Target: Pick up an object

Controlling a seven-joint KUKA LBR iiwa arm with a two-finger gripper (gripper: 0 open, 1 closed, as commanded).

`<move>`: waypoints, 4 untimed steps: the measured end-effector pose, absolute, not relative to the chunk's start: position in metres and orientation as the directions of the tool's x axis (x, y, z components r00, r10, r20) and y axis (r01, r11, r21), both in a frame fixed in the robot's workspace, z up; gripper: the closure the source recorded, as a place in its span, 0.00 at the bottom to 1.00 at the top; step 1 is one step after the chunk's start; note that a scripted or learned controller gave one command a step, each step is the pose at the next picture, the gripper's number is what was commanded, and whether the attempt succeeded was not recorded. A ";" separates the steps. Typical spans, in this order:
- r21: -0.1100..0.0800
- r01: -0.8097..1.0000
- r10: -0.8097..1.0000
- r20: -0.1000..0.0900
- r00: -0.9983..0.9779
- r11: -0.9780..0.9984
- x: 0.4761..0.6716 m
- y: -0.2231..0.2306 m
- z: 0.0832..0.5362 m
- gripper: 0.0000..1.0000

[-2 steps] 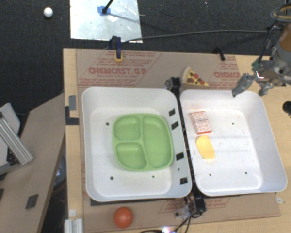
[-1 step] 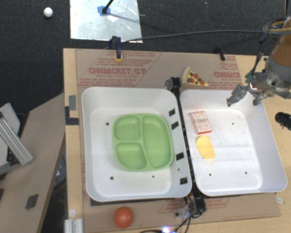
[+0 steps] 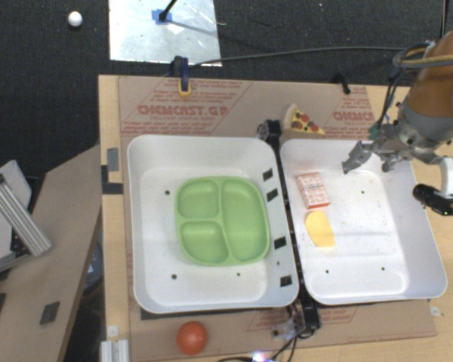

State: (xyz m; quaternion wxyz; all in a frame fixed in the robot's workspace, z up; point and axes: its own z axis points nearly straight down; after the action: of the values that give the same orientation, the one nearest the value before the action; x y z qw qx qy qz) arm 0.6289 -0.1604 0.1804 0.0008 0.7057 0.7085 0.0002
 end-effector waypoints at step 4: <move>0.005 1.000 1.000 -0.001 -0.006 0.006 0.629 -0.144 0.252 1.00</move>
State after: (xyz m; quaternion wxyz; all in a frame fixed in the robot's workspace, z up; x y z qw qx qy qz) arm 0.6288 -0.1440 0.2517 0.0022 0.7051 0.7091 0.0015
